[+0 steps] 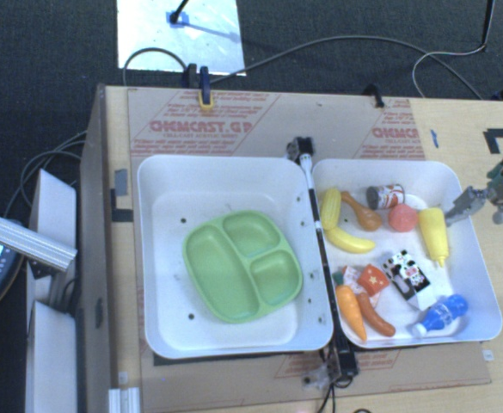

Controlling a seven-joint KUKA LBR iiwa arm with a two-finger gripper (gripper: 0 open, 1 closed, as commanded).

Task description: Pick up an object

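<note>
Camera view, approach step: gripper (468, 203) at right bin's (479, 269) right rim, jaw state can't tell, nothing seen held. Toys piled in right bin; yellow mustard bottle (434, 235) nearest, just left of tip, pink ball (403, 218) beside. Green divided plate (242, 265) in left bin (161, 231). Next: shift left over bottle, descend, close.

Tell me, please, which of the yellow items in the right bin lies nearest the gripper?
The yellow bottle, just left of the gripper; the banana and corn cob lie by the bin's far-left wall.
</note>
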